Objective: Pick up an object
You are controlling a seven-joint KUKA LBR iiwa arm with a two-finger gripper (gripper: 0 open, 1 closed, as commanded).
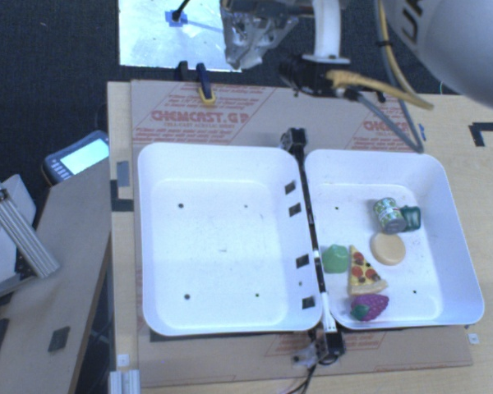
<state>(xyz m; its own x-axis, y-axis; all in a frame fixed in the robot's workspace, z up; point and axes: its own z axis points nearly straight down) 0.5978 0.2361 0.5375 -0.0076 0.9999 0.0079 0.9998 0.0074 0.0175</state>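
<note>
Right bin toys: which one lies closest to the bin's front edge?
The purple grapes, at the near rim of the right bin. The pizza slice, green piece, tan disc and can all sit farther back.

The arm's rounded grey housing [444,23] fills the upper right corner, close to the camera. The gripper [248,43] sits at the top edge, high above the bench and beyond the far rim of the bins, pointing downward. Its metal body looks blurred, leaving finer detail unreadable.
</note>
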